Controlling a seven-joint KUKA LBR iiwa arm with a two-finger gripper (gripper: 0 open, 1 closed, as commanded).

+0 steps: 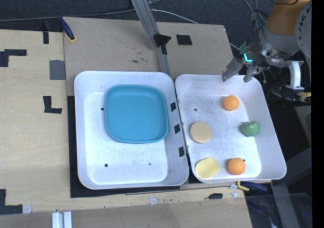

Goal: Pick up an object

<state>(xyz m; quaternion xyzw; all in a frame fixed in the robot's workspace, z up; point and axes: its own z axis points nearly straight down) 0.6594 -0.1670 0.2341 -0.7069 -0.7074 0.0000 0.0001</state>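
Note:
My gripper [238, 74] hangs open over the far right corner of the right bin [271, 136], with nothing between its two dark fingers. In that bin lie an orange ball [231, 103] just below the gripper, a green object [249, 129] near the right wall, a tan round disc [201, 133] toward the left, a yellow object [207, 167] at the near edge and a second orange ball [236, 165] beside it.
The left bin [88, 136] holds a blue square plate [135, 113]. A grey metal bar [147, 16] slants down from the top to the gap between the bins. Cables lie on the dark floor behind the bench.

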